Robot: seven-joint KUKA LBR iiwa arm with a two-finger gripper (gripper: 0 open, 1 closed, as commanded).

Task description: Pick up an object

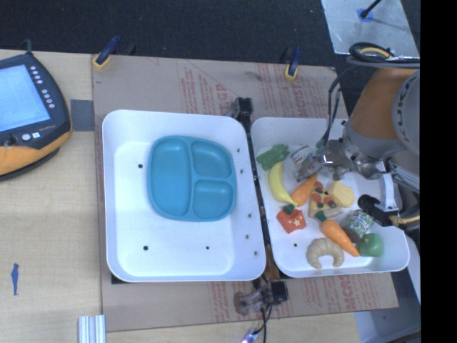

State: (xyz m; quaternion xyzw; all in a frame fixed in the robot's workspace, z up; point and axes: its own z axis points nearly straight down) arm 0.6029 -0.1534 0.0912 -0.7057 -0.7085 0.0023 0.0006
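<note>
The tool (pixel 312 164) is being held low in the right bin (pixel 400 263), just beside the orange carrot (pixel 304 191) and banana (pixel 277 184). Its grip state cannot be told.

Grey arm reaching in from right, end effector (pixel 312 165) lowered, apparently tilted.

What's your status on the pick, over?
Gripper low over right bin, fingers not readable. Nearest items: banana, carrot piece, green toy. Nothing seen held. Toys packed close; croissant lies apart near front rim.
</note>
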